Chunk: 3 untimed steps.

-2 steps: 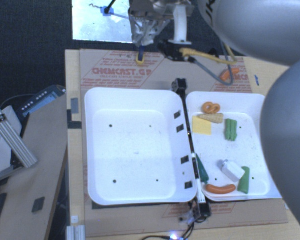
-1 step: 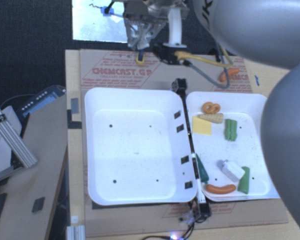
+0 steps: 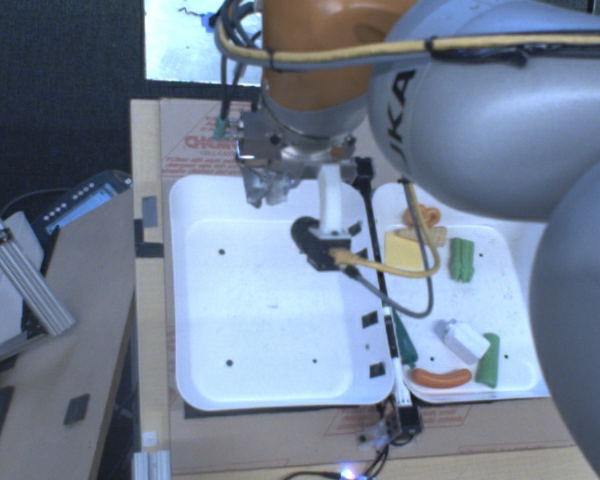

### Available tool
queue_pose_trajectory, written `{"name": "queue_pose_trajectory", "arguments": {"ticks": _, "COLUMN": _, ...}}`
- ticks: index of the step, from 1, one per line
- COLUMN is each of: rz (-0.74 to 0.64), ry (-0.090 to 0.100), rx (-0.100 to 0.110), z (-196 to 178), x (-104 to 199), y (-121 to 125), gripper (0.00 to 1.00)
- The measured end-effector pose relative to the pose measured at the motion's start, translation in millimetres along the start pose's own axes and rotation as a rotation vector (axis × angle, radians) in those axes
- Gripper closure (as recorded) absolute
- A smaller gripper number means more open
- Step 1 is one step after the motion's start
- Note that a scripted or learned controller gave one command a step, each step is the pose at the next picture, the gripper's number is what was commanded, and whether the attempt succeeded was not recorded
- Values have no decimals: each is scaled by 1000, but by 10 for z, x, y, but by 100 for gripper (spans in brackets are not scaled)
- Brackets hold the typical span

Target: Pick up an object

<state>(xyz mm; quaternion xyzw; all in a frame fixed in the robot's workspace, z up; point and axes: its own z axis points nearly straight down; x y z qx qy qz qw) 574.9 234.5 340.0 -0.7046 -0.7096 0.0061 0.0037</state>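
My gripper [image 3: 298, 208] hangs under the orange wrist band over the far right corner of the left bin [image 3: 230, 368]. Nothing is visibly caught in it, and its lower end is dark and hard to read. The loose objects all lie in the right bin [image 3: 515, 298]: a yellow block [image 3: 405, 251], a green ribbed piece [image 3: 462, 259], an orange piece [image 3: 421, 215] at the far end, a white block [image 3: 464, 340], a green piece [image 3: 490, 360] beside it, and a red-orange sausage shape [image 3: 442, 376] at the near edge. The arm covers part of that bin's far side.
A yellow cable [image 3: 395, 268] and a black cable loop from the wrist across the divider between the bins. A dark green item [image 3: 405, 344] lies by the divider. The bench's left strip holds a grey device [image 3: 80, 200] and metal rails [image 3: 25, 278].
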Motion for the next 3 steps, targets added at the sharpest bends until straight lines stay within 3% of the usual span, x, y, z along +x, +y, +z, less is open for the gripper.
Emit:
{"name": "queue_pose_trajectory", "arguments": {"ticks": 1, "rz": 7, "ry": 6, "rx": -22, "z": -509, "x": -56, "y": 509, "gripper": 100}}
{"name": "queue_pose_trajectory", "arguments": {"ticks": 2, "rz": 7, "ry": 5, "rx": -21, "z": -899, "x": -188, "y": 815, "gripper": 100}}
{"name": "queue_pose_trajectory", "arguments": {"ticks": 3, "rz": 1, "ry": 0, "rx": 0, "z": 306, "x": 11, "y": 229, "gripper": 100}}
